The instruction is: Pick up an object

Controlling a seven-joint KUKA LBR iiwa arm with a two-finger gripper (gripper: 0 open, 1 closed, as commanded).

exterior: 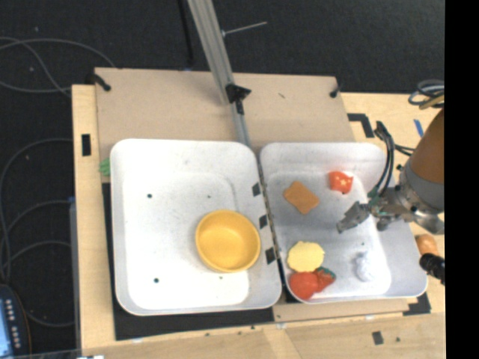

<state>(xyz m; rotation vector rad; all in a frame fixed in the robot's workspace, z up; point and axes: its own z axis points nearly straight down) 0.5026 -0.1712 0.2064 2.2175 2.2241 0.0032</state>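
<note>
Left bin: round yellow plastic bowl point(227, 240), alone, far from gripper.
Right bin, from bowl: tan square block point(301, 197), yellow disc point(305, 256), red strawberry-like toy point(305, 283), small red ball point(340, 181).
Two-finger gripper point(356, 217): right of the block, carrying nothing; finger state cannot be judged.

Honestly can't read a single word, label, number or brand anywhere here, not on either bin or the bench.

The tan wooden counter point(179, 103) carries two shallow white plastic bins touching side by side. The left white bin point(150, 178) sits at nine o'clock, the right white bin point(314, 163) at three o'clock.
</note>
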